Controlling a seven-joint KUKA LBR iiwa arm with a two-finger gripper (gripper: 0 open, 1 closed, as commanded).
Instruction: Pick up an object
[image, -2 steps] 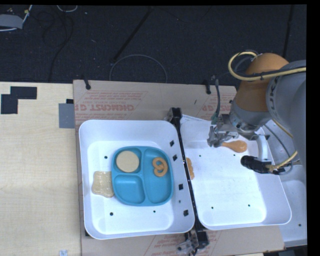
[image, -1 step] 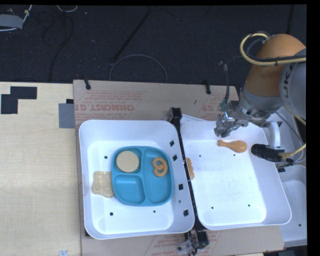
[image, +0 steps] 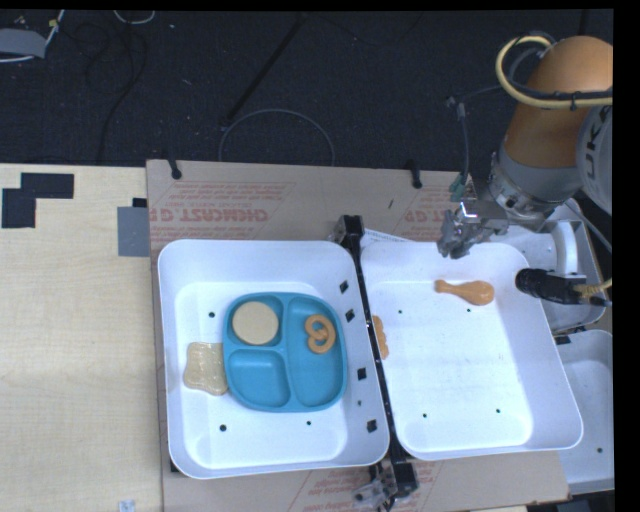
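On the left part of the table (image: 70, 330) the light wood surface lies bare, with two dark patches near its far left edge. Next comes the left bin (image: 190, 270), and in it a pale tan piece shaped like a slice of toast (image: 205, 367) lies against the left edge of a blue divided plate (image: 275, 385). The plate sits in the middle of that bin; its far left compartment holds a round tan disc like a cracker (image: 254, 322), and its far right compartment holds a small pretzel (image: 319, 334). The near compartments of the plate show only blue. Between the two bins runs a black divider (image: 362, 330), and just right of it, against the left wall of the right bin (image: 480, 400), a small orange-brown piece (image: 380, 338) lies, too small for me to name. Further right, near the far edge of the right bin, a tan object shaped like a drumstick (image: 467, 290) lies flat on the white floor, its thick end pointing to the bin's right wall. My end effector (image: 456, 243) hangs over the far edge of the right bin, just beyond the drumstick's thin end and apart from it; I cannot tell how it is set, and nothing shows in its grasp. My orange band (image: 560, 90) and grey wrist rise behind it toward the table's far right corner.
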